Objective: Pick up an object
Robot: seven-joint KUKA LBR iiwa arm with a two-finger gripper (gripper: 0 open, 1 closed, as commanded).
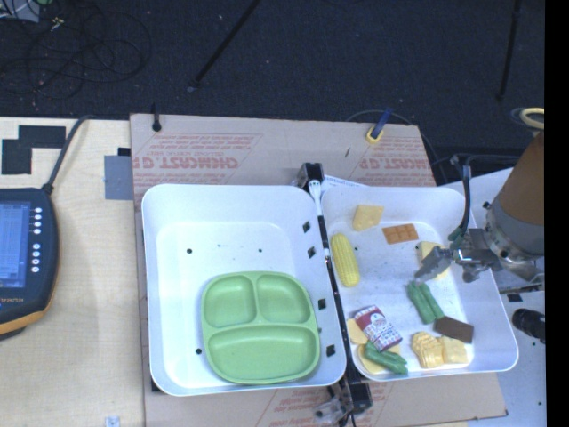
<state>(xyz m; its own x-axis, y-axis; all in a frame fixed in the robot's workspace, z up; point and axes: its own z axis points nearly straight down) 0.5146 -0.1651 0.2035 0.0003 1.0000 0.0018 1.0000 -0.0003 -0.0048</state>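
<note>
Bins [178, 212]: two; green tray [260, 327]: one; corn cob [344, 260]: one.

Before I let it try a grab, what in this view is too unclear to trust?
- Gripper: small and blurred over the right bin; its finger gap is unreadable.
- Arm: cut off by the right edge.
- Pale piece: partly hidden behind the gripper.
- Red packet: print too small to read.

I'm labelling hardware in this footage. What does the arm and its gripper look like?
The arm enters from the right with an orange-brown band above a grey wrist section. A dark cable runs down beside it. The gripper is grey metal with slim jaws, over the right bin.
</note>
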